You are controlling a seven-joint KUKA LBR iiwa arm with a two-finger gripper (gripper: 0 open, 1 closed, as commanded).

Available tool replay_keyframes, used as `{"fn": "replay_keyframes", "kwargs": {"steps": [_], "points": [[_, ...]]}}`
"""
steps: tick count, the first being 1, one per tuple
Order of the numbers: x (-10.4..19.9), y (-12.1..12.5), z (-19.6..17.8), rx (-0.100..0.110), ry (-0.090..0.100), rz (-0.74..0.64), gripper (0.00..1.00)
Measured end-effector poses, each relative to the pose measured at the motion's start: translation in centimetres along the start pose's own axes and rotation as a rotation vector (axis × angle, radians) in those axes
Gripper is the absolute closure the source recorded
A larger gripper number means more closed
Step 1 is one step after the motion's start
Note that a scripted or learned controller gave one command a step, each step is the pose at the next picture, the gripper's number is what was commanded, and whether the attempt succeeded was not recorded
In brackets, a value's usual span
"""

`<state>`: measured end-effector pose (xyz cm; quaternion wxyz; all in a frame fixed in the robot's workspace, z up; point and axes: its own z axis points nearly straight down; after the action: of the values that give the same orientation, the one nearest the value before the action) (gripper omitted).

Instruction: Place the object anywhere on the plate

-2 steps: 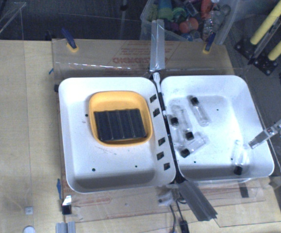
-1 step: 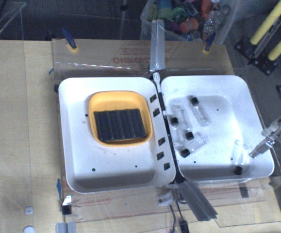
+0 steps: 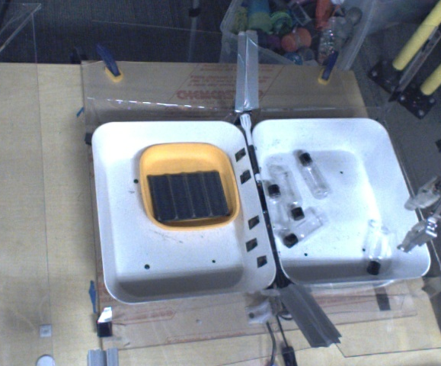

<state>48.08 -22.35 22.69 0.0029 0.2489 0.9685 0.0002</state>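
Small clear plastic vial with black cap point(image 3: 375, 252), nearest, upright in near-right corner of right white bin point(image 3: 372, 139); four more vials point(image 3: 296, 197) lie clustered at bin's left, five in all, awaiting pick. Metal gripper point(image 3: 427, 216) waits outside bin's right rim; its state cannot be told. One yellow square plate point(image 3: 151, 160), holding one dark ribbed insert point(image 3: 188, 195), sits in left white bin point(image 3: 113, 204), well apart from vials.

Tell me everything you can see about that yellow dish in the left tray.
The yellow plate is a rounded-square dish, plastic by its look, with a raised rim and a matte orange-yellow colour. It sits flat in the left bin, toward the side nearer the divider, resting on the bin's white floor. A dark ribbed rectangular object lies flat on it, covering most of its centre and touching it.
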Motion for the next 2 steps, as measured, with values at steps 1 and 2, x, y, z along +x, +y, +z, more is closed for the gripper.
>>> {"fn": "replay_keyframes", "kwargs": {"steps": [1, 2], "points": [[0.0, 0.0, -0.5, -0.001, -0.001, -0.311, 0.0], [-0.2, 0.0, -1.6, -0.003, -0.009, -0.306, 1.0]]}}
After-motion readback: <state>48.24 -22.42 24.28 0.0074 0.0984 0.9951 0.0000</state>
